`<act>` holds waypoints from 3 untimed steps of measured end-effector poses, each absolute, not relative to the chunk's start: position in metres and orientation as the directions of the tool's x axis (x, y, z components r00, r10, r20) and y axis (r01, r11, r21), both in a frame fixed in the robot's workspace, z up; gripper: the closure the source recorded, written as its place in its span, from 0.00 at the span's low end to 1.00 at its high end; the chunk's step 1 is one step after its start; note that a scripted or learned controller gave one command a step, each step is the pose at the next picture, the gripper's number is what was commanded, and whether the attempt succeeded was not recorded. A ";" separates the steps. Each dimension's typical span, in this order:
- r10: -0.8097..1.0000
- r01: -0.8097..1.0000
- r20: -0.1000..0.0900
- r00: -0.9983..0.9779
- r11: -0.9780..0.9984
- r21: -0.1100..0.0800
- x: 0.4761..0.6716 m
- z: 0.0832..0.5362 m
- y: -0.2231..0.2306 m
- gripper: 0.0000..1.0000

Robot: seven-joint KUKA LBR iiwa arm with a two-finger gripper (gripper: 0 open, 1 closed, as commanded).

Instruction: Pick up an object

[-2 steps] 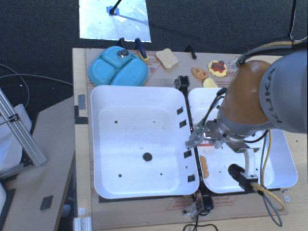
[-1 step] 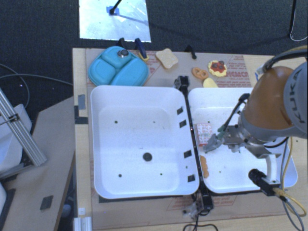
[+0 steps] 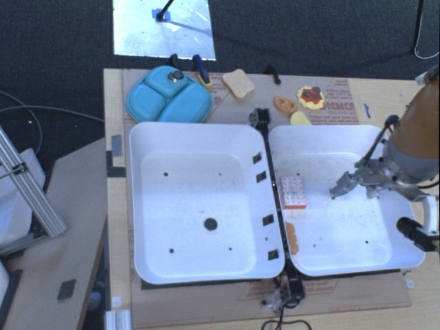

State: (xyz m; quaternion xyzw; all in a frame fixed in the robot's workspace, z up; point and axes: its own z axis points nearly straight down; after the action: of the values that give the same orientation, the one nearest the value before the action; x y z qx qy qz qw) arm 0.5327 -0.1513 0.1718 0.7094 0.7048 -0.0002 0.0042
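In the right bin (image 3: 357, 137), a small pink and white box (image 3: 294, 192) lies flat near the left wall. An orange, cookie-like piece (image 3: 291, 237) rests by the same wall, nearer the front. The left bin (image 3: 192, 137) holds a small dark round disc (image 3: 210, 223) on its floor. My gripper (image 3: 338, 188) hangs over the middle of the right bin and points left. It sits a short way right of the pink box, apart from it, with nothing seen in its grasp.
Behind the bins lie a blue divided plate (image 3: 169, 96), a toast slice (image 3: 238, 83), a pretzel (image 3: 284, 104), a small pizza toy (image 3: 311, 97) and a yellow piece (image 3: 300, 119). A black divider (image 3: 271, 184) joins the bins. The arm's grey body (image 3: 419, 139) covers the right bin's right side.
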 end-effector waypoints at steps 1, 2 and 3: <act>1.000 1.000 0.004 -0.013 0.013 0.003 0.534 0.185 -0.043 0.00; 1.000 1.000 0.002 -0.011 0.011 0.005 0.571 0.185 0.025 0.00; 1.000 1.000 -0.002 0.002 -0.002 0.005 0.612 0.185 -0.040 0.00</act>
State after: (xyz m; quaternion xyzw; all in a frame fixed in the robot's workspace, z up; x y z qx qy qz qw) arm 0.6118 -0.0401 0.1850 0.7078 0.7064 0.0012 0.0026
